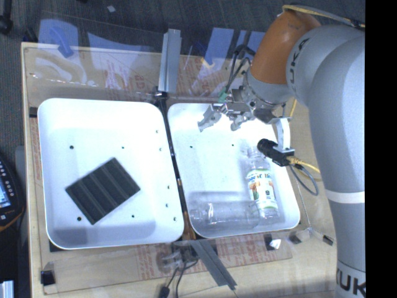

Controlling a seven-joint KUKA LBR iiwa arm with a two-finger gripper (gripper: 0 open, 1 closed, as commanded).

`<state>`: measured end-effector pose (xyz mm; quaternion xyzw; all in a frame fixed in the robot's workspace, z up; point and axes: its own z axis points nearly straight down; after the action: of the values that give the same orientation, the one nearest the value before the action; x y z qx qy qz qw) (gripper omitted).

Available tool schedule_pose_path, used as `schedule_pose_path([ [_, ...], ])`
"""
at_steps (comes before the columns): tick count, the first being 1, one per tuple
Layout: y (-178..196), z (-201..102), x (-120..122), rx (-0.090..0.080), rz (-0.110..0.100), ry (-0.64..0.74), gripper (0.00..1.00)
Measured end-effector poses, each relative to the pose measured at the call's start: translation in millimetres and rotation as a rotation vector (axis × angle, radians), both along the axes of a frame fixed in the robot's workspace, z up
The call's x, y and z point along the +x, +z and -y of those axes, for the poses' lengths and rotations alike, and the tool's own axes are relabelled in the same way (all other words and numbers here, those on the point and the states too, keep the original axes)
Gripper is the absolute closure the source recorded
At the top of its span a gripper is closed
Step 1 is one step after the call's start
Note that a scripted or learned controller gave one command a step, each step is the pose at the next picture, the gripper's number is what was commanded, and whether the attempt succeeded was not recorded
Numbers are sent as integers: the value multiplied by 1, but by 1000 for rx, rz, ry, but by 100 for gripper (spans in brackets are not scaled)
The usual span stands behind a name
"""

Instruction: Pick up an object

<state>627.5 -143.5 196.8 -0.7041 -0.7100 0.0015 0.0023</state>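
My gripper [220, 121] hangs over the far part of the right bin [186, 166], open, with nothing between its fingers. A clear plastic bottle with a green and white label [261, 188] lies along the right side of that bin, below and right of the gripper. A second clear bottle [226, 211] lies across the bin's near edge, its end by the first bottle's base. A black ribbed flat pad [102, 190] lies at an angle in the left bin [93, 113].
A metal divider post [169, 61] stands behind the gap between the bins. A metal bracket [211, 267] juts out at the bench's front edge. The grey arm with its orange band [276, 48] takes up the right side.
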Motion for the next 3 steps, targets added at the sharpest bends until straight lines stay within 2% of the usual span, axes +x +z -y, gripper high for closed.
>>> schedule_pose_path([
  [1,81,-46,3,-1,5,181,0],
  [2,22,6,-65,1,2,506,0],
  [3,-21,65,-76,2,1,304,0],
])
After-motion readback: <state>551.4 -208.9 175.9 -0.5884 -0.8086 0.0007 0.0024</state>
